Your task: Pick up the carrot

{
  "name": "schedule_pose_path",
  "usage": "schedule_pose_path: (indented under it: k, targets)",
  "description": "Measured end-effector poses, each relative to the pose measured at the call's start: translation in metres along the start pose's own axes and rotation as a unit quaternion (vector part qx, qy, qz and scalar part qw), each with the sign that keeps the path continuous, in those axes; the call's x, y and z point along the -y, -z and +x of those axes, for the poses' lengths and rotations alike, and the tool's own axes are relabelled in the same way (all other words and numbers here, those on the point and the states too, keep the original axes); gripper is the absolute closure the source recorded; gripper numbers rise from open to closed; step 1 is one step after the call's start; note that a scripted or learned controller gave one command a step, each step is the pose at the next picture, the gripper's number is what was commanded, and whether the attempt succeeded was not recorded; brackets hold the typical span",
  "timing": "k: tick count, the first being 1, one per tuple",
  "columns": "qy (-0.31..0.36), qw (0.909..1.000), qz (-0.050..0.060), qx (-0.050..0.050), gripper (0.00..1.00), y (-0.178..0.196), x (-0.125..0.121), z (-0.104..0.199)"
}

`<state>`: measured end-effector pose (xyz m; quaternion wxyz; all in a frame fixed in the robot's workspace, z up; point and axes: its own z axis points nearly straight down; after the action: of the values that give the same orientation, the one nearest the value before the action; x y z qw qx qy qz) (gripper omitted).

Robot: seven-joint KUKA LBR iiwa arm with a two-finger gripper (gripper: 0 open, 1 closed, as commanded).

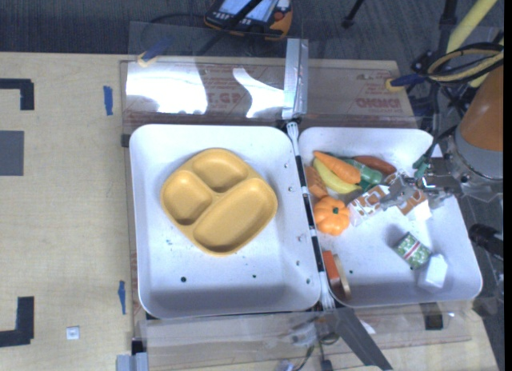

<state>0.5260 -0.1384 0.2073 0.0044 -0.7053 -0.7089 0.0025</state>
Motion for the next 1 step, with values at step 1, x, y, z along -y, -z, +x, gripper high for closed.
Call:
schedule_pose_path:
  k: [1]
  targets:
    - [-0.104, 0.9946, -0.003, 0.002, 0.00, -0.0264, -0.0457, 0.0771]
